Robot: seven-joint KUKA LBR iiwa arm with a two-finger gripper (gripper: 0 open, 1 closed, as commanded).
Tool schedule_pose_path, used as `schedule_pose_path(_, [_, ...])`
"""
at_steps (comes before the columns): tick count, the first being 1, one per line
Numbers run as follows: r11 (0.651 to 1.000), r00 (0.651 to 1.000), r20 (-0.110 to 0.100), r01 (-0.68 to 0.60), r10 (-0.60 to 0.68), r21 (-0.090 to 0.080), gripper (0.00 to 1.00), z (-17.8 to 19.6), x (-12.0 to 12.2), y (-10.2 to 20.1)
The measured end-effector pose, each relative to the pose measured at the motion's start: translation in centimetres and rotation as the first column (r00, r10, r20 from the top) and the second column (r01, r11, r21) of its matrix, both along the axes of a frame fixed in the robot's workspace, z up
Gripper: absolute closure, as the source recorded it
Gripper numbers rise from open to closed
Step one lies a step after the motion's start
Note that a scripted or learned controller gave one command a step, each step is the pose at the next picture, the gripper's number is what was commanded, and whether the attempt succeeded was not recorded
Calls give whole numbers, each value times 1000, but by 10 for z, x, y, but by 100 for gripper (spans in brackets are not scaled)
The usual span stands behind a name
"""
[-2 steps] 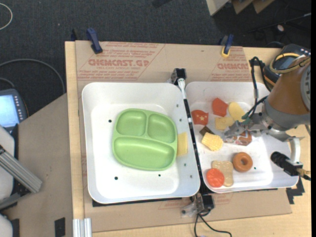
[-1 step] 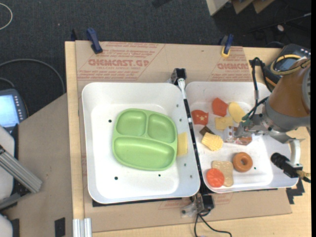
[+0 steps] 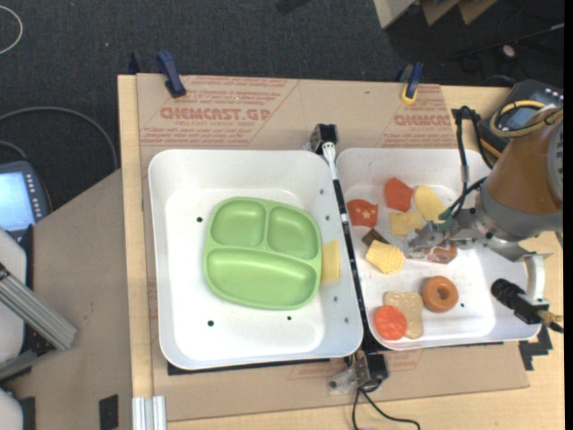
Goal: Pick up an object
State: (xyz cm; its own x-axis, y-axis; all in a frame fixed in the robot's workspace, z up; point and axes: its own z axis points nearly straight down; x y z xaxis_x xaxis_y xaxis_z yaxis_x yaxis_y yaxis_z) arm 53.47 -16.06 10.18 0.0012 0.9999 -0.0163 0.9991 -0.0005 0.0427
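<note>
Down among the toy food in the right bin (image 3: 466, 334) sits the claw (image 3: 432, 243), just above the brown donut (image 3: 440, 294); whether it is open or closed I cannot tell. Yellow pieces (image 3: 386, 258) crowd close on the donut's upper left. With pieces packed so tightly, a grab may nudge neighbours aside or pinch two at once, then slip.
</note>
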Motion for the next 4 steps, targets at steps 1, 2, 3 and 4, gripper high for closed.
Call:
schedule_pose_path(1, [1000,1000,10,-1,1,-3,100,15,3,-1])
schedule_pose_path(2, [1000,1000,10,0,0,-3,0,14,3,-1])
schedule_pose_path(3, [1000,1000,-8,1,-1,2,0,6,15,0])
schedule_pose_path(4, [1000,1000,-8,-1,1,3,0,3,20,-2])
